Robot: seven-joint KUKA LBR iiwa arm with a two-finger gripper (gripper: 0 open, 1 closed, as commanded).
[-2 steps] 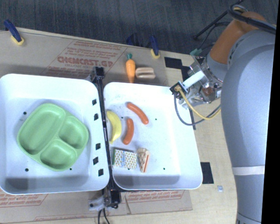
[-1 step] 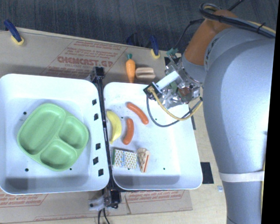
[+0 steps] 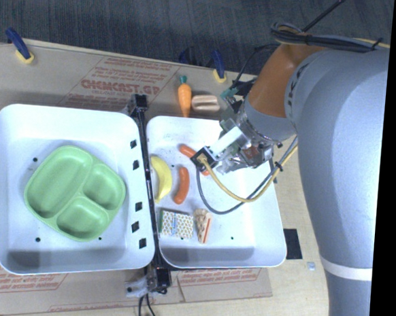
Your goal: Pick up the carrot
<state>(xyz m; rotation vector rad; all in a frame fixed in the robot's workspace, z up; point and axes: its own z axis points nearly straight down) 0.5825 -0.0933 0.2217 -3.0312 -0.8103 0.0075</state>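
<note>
Arm (image 3: 336, 131) sits highest, over the right bin's (image 3: 266, 242) right side. Gripper (image 3: 247, 155) hangs over that bin's upper half; released or clenched, can't tell. Carrot (image 3: 183, 97): small, orange, green stub on its far end, tip pointing at the right bin's top rim. It lies on cardboard (image 3: 122, 80) just outside that rim, well apart from the gripper. Tan roll (image 3: 204, 103) just beside it, also outside. Inside the right bin, left side: banana (image 3: 160, 176), sausage (image 3: 181, 185). Left bin (image 3: 11, 194), touching the right bin, holds a green plate (image 3: 76, 192).
</note>
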